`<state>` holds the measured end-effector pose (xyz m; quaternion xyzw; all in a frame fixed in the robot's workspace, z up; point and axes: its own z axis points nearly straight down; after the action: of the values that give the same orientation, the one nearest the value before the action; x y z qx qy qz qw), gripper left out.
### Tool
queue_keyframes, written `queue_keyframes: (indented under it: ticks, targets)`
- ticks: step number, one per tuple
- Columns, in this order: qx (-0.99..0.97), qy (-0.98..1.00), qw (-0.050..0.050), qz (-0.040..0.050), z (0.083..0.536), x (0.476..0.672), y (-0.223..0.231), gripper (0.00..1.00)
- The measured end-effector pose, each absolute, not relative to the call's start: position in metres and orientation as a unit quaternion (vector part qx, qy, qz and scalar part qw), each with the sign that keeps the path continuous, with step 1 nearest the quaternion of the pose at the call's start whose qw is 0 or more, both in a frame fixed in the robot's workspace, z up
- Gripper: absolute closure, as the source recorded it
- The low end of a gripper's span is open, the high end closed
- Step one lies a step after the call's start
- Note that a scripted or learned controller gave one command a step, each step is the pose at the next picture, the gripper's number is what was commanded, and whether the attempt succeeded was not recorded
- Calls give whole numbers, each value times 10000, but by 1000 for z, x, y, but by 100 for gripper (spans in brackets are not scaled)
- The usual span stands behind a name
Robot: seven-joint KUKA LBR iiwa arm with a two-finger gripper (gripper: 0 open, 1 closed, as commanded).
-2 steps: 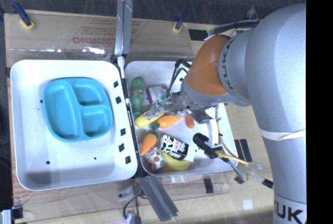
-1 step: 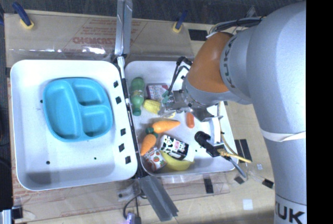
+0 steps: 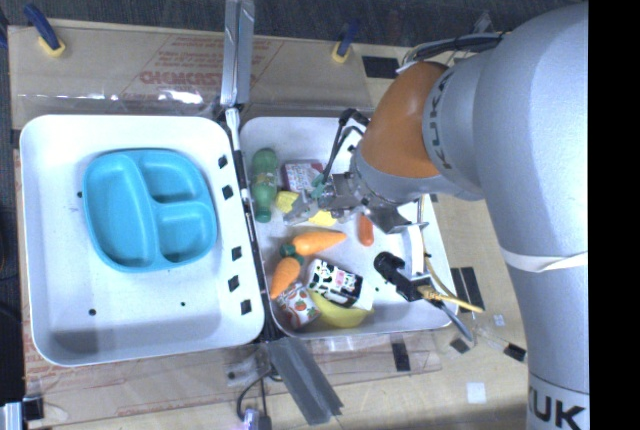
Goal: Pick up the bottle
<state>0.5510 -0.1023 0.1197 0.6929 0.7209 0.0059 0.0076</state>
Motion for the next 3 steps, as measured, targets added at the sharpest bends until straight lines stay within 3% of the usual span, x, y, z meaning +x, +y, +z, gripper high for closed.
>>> queue_keyframes:
  ticks: [1,2,3]
  targets:
    - [7129,7013,-7,-3,194,624,-116,0]
    - [7029,7113,-12,-9,121,652,-149,0]
    - [7076,7066,4,1,428,631,-208,0]
